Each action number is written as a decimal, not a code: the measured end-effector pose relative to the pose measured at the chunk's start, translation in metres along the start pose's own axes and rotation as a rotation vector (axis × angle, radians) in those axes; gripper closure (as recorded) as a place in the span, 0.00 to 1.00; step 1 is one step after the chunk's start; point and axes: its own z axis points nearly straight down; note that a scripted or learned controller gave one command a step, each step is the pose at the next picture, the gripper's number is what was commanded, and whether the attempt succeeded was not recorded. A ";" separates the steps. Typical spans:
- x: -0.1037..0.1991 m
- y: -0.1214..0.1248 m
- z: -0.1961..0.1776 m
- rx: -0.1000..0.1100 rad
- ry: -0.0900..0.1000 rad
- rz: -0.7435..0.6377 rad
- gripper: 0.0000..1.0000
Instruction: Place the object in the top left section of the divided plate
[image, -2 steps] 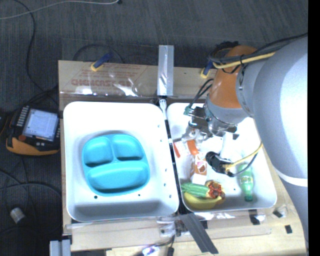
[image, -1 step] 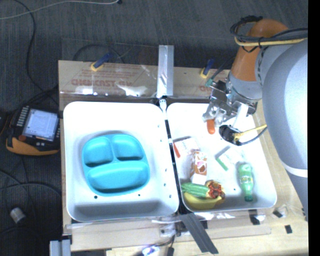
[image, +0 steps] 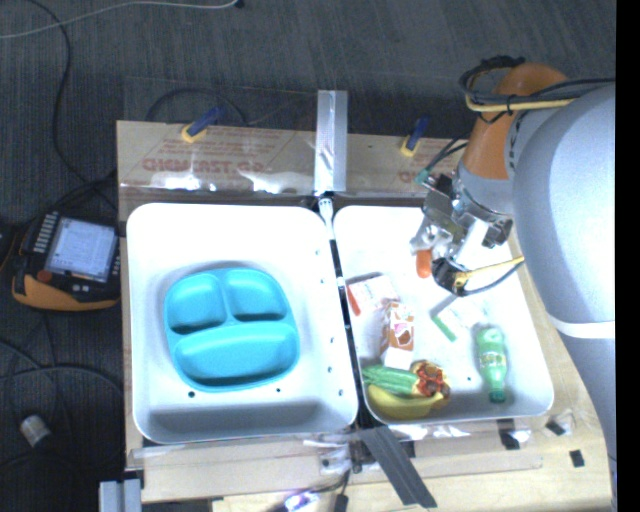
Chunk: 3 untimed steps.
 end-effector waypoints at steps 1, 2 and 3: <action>0.075 -0.005 -0.011 -0.002 0.000 -0.172 1.00; 0.074 -0.006 -0.017 0.003 -0.009 -0.174 1.00; 0.074 -0.007 -0.024 0.007 -0.017 -0.176 1.00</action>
